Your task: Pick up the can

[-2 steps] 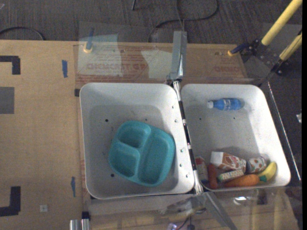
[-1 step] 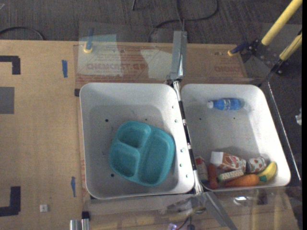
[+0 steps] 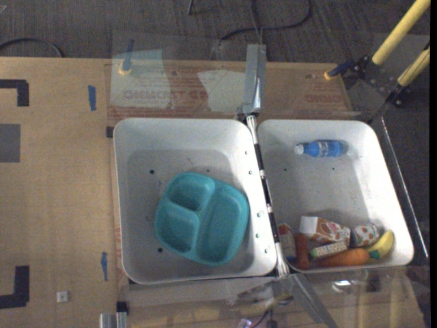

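1. As I read the scene from its left side, the worktop (image 3: 54,183) carries only tape marks and nothing that bears on the job.
2. Next comes the left bin (image 3: 136,142). A teal divided plate (image 3: 202,217) lies flat in it, towards the near right corner.
3. Across the divider is the right bin (image 3: 355,183), where the task's thing sits. A blue bottle (image 3: 321,148) lies on its side near the far wall, well apart from everything else.
4. Along the near wall of that bin is a tight huddle of things:
   - a small reddish piece (image 3: 286,240) against the divider;
   - a white and orange carton (image 3: 326,231);
   - a carrot (image 3: 348,257);
   - a short patterned cylinder, which I take to be the can (image 3: 365,234), though it is too small for me to be certain;
   - a banana (image 3: 384,244) just beside it on the right.
5. By my judgement the pick has not begun. The can rests in the bin among its neighbours, touching or nearly touching the banana and the carton, with nothing lifted.
6. I cannot tell whether the gripper is released or clenched. The whole task is left: the approach over the near right corner, the descent into the clutter, the closing and the lift.
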Motion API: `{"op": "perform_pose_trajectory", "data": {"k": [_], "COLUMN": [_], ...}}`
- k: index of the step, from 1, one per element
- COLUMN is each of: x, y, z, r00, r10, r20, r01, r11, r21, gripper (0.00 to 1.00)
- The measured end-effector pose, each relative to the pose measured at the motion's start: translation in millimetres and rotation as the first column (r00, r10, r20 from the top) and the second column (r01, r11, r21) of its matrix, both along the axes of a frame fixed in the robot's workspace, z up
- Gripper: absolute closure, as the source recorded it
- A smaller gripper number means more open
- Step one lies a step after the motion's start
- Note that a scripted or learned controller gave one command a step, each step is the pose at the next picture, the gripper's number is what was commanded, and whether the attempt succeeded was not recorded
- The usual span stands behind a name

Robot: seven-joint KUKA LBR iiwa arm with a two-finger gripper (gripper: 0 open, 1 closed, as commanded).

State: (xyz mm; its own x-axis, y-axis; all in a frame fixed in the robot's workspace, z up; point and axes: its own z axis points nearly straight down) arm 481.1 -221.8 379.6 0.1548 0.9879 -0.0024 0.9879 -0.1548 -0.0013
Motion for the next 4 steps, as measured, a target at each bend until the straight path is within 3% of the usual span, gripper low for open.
{"op": "perform_pose_trajectory", "data": {"k": [2, 4], "x": [-1, 3], "y": [7, 4], "z": [-19, 4], "r00": [0.993, 0.904], "r10": [-0.122, -0.428], "r20": [-0.004, -0.001], "r01": [0.122, 0.428], "r11": [0.993, 0.904], "r21": [0.003, -0.001], "gripper": [1.00, 1.00]}}
